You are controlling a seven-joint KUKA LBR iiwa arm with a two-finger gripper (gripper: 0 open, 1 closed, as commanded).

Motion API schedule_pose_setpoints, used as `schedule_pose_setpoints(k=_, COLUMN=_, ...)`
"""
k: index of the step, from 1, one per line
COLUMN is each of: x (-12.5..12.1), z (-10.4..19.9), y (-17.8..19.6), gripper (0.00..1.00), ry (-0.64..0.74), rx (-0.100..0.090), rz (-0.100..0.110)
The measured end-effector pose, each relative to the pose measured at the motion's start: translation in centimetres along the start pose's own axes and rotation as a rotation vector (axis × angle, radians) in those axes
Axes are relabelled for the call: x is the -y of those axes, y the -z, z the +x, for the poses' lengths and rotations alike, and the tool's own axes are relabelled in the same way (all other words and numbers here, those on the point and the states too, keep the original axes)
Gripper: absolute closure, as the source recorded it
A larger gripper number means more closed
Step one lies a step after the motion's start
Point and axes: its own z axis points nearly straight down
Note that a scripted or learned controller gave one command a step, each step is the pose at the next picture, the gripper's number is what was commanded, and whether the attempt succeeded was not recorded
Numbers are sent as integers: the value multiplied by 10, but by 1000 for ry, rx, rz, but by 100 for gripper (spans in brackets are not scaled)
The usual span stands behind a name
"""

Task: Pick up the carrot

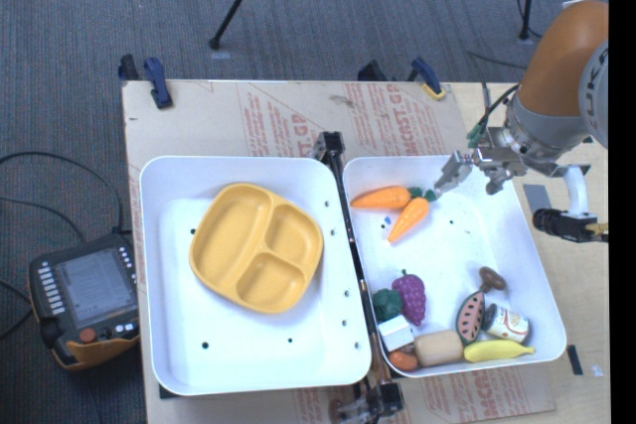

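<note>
Two orange carrots with green tops lie in the far-left part of the right bin (527, 243). One carrot (381, 199) lies flat along the bin's far side. The other carrot (409, 217) slants down to the left just below it, and their green ends nearly meet. My gripper (467, 181) hangs over the bin's far edge, to the right of the carrots' green tops and apart from them. It is open, with nothing between its fingers (447, 177).
The left bin (169, 313) holds a yellow divided plate (256, 246). Along the right bin's near side sit purple grapes (409, 297), a broccoli piece (384, 303), a watermelon slice (469, 315), a banana (497, 351), a small can (510, 323) and other toy food.
</note>
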Motion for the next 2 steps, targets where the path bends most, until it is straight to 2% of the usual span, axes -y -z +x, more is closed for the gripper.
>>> schedule_pose_setpoints(k=1, x=-11, z=19, y=-107, gripper=0, ry=74, rx=-1, rz=0)
schedule_pose_setpoints(k=2, x=-11, z=18, y=-95, gripper=100, ry=74, rx=-1, rz=0)
